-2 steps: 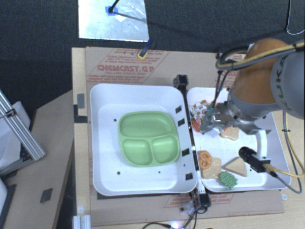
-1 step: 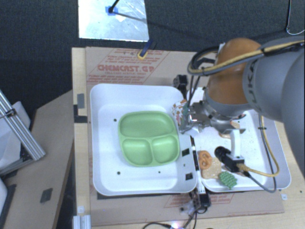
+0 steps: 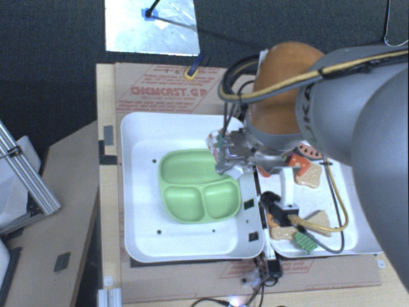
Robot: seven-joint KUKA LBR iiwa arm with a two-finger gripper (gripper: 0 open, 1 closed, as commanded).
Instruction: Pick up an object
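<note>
Two white bins are sitting side by side on the bench. Left bin [image 3: 137, 190] is holding a single green plate [image 3: 195, 187] with three compartments, lying flat near the bin's middle. Right bin [image 3: 358, 232] is holding several small pieces: a red-orange piece [image 3: 297, 160] touching a tan biscuit-shaped piece [image 3: 310, 176] toward the far side, and a tan bone-like piece [image 3: 316, 221] just beside a green studded block [image 3: 304, 241] toward the near side. Claw [image 3: 222, 155] is hanging over the left bin at the plate's far right corner, right at the rim. Whether it is spread, pressed together or touching the plate, I cannot tell; the wrist is covering it from above.
</note>
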